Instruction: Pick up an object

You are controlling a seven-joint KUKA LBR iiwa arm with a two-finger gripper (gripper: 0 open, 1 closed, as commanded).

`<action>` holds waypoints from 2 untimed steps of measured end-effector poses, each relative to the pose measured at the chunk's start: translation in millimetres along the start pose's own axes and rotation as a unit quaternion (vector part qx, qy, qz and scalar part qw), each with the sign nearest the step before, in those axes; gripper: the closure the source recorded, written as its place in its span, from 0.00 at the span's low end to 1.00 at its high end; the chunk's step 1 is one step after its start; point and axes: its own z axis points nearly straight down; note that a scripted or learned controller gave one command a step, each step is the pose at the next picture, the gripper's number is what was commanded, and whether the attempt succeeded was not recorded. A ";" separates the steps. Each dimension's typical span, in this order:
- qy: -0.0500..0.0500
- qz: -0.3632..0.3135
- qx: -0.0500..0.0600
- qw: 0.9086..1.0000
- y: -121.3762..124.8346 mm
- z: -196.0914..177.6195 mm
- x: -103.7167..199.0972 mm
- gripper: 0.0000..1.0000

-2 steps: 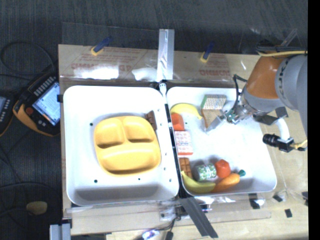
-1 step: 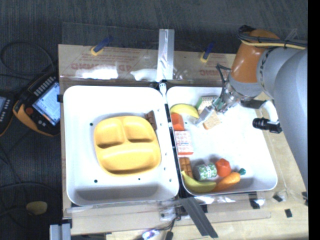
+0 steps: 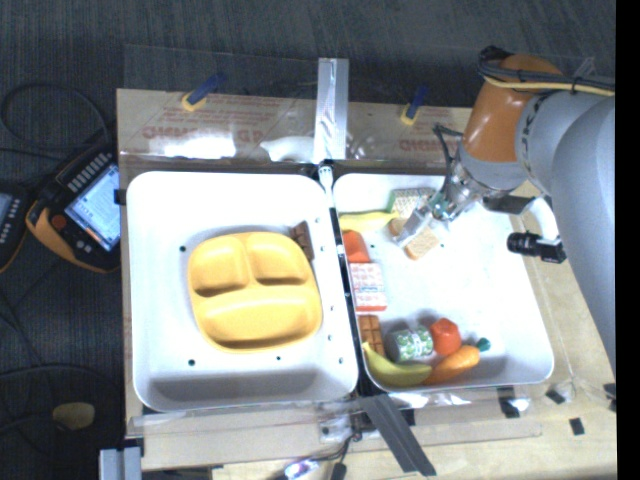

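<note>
The right bin (image 3: pixel 500 268) holds several objects. At its back lie a pale waffle-like piece (image 3: pixel 405 202) and a tan bread slice (image 3: pixel 423 245). My gripper (image 3: pixel 434 211) hangs low between these two, close over the bread slice; I cannot tell whether it touches either. Along the bin's left wall lie an orange item (image 3: pixel 353 244), a red-and-white box (image 3: pixel 368 287) and a brown bar (image 3: pixel 371 325). In the front corner sit a banana (image 3: pixel 393 372), a green-and-white can (image 3: pixel 411 345), a red tomato (image 3: pixel 446 334) and a carrot (image 3: pixel 457 361).
The left bin (image 3: pixel 160 358) carries a yellow divided tray (image 3: pixel 255 288) with a small brown piece (image 3: pixel 301 235) at its back right corner. A ridge (image 3: pixel 338 268) divides the bins. A handheld pendant (image 3: pixel 85 213) lies off the bench at left. The arm (image 3: pixel 500 118) reaches in from the back right.
</note>
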 end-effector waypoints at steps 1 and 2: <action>0.000 0.000 0.002 1.000 -0.2 -6.0 0.1 1.00; -0.002 -0.023 -0.014 1.000 1.0 -117.0 54.3 1.00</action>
